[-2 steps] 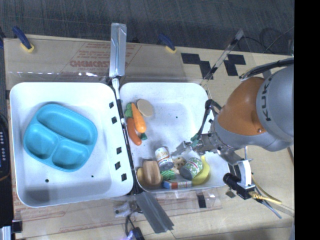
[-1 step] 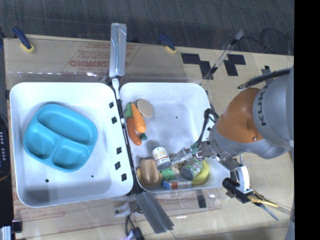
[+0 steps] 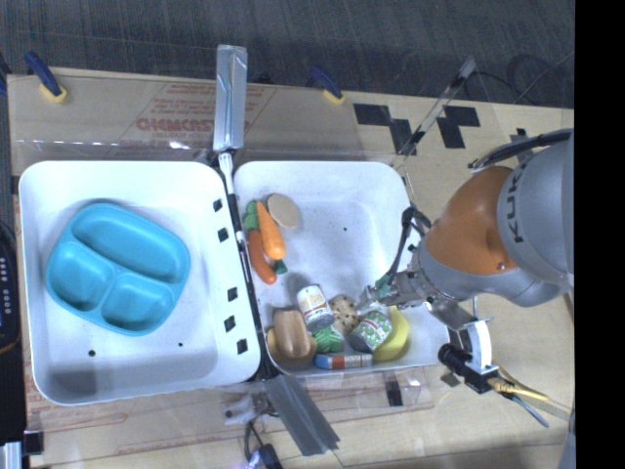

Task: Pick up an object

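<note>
My gripper [image 3: 384, 290] reaches down into the right bin [image 3: 337, 189] from the right, at its front right corner. It hangs just above a green-labelled can [image 3: 371, 331] and a yellow banana [image 3: 396, 335]. Close to its left lie a speckled tan piece [image 3: 343, 310] and a small white can [image 3: 313, 306]. A brown wooden block [image 3: 290, 332], a green item [image 3: 328, 339] and a red-and-blue marker [image 3: 342, 362] crowd the front wall. Two orange carrots [image 3: 266, 243] and a beige disc [image 3: 283, 210] rest by the left wall. Nothing shows as lifted.
The left bin [image 3: 59, 193] holds a blue divided tray [image 3: 117, 267]. A metal divider bar [image 3: 230, 96] stands upright between the bins at the back. The arm's orange band [image 3: 469, 233] and grey body overhang the right bin's right wall.
</note>
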{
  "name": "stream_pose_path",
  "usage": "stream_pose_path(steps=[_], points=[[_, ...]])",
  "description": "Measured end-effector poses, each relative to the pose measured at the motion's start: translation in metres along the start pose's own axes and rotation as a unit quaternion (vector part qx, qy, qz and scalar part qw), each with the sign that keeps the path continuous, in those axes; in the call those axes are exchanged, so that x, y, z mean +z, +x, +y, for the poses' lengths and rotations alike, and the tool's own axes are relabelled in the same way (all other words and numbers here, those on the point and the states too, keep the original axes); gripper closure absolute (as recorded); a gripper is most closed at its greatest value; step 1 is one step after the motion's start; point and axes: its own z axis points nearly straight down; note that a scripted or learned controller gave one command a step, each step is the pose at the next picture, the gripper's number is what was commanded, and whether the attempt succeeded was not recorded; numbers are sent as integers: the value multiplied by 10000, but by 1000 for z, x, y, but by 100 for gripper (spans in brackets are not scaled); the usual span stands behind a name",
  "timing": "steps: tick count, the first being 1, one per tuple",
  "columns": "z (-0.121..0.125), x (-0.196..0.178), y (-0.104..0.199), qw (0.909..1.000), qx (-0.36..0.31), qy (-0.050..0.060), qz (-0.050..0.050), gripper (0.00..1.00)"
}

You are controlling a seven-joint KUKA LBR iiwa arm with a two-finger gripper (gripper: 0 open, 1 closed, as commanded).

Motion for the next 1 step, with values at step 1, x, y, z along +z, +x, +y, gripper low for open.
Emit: stream_pose_path(steps=[1], points=[[-2, -2, 15, 9946, 1034, 28, -13, 100]])
